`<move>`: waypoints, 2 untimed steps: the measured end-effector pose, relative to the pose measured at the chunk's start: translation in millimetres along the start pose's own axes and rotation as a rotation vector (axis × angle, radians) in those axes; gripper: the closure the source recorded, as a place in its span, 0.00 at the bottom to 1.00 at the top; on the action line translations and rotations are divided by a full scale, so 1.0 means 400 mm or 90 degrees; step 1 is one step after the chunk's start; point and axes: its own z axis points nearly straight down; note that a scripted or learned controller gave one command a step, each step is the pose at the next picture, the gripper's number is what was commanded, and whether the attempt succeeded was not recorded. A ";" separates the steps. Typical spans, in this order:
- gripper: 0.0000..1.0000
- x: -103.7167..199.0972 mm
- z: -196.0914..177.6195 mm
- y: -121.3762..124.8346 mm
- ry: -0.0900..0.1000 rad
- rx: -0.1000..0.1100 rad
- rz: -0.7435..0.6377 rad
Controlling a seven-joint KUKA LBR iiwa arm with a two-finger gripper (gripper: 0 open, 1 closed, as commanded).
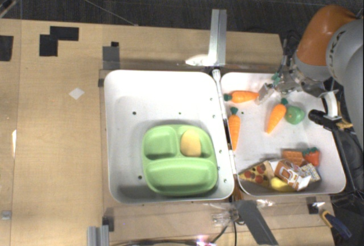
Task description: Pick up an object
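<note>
right bin (pixel 327 185): three toy carrots — one (pixel 244 96) flat at far left, one (pixel 234 131) along left wall, one (pixel 275 117) tilted mid-bin touching a green ball (pixel 294 115); toy food pile (pixel 284 172) near edge.

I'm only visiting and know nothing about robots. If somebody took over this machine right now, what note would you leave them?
Tool: low at the far end of the right white bin; fingers too blurred to judge, and nothing seen held.
Nearby: three orange toy carrots, one by the tool, one at the divider, one mid-bin, and a green ball.
Near end: a heap of toy food packets.
Left white bin: green divided plastic tray holding a yellow egg-shaped toy.
Done: nothing lifted. Left: grasp and raise one object.
</note>
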 end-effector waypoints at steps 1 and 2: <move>1.00 0.002 -0.038 0.010 -0.003 -0.007 -0.003; 0.00 0.002 -0.038 0.010 -0.003 -0.006 -0.003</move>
